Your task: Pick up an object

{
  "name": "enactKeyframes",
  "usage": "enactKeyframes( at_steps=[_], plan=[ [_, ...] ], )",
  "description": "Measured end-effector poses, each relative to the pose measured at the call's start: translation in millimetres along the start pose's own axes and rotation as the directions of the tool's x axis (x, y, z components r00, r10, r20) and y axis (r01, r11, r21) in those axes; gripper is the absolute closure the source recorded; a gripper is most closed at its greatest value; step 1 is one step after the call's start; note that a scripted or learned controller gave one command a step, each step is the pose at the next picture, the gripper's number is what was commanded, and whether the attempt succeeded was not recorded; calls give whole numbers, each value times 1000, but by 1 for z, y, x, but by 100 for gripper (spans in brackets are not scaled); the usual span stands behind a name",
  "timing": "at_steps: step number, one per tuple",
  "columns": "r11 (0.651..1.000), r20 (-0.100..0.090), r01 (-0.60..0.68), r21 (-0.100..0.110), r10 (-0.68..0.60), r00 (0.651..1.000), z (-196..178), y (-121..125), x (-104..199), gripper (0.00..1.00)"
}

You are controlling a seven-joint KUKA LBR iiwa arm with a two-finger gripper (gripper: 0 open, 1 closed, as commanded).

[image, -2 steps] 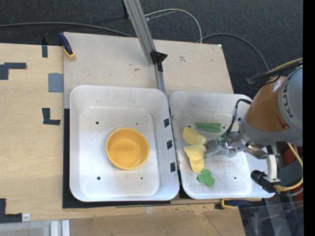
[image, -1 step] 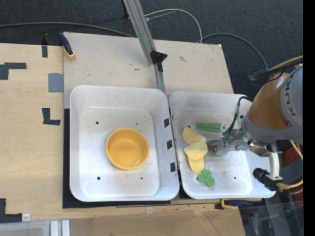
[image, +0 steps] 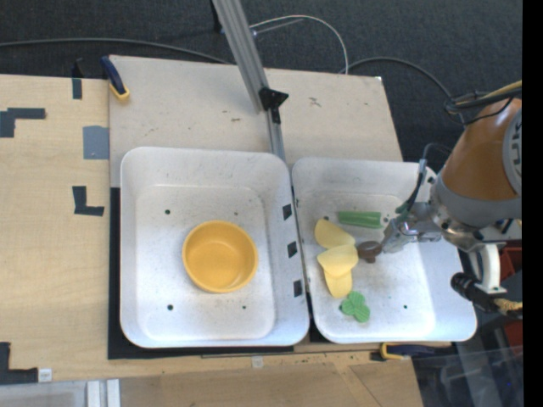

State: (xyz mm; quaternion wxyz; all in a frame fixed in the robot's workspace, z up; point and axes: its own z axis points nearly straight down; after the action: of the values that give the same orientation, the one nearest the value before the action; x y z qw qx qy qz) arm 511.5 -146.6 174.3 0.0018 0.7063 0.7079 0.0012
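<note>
My claw (image: 392, 237) hung low in the right bin (image: 441, 325), finger state indeterminable, a small brown object (image: 369, 250) just left of it.

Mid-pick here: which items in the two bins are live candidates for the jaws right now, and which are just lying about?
In play, right bin, near the gripper:
- small brown piece
- green stick
- pale yellow pieces
- green leafy piece

Lying about:
- yellow bowl in the left bin
- blue and yellow clamp on the bench
- cables behind the bins
</note>
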Motion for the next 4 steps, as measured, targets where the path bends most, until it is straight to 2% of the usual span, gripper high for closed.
enactKeyframes(
  at_steps=[1,3,4],
  plan=[
    [1000,0,-1,2,1,1000,-28,1,0,100],
    [1000,-3,5,6,-5,1000,-29,12,88,100],
    [1000,-3,6,7,-6,1000,-29,12,146,100]
  ],
)
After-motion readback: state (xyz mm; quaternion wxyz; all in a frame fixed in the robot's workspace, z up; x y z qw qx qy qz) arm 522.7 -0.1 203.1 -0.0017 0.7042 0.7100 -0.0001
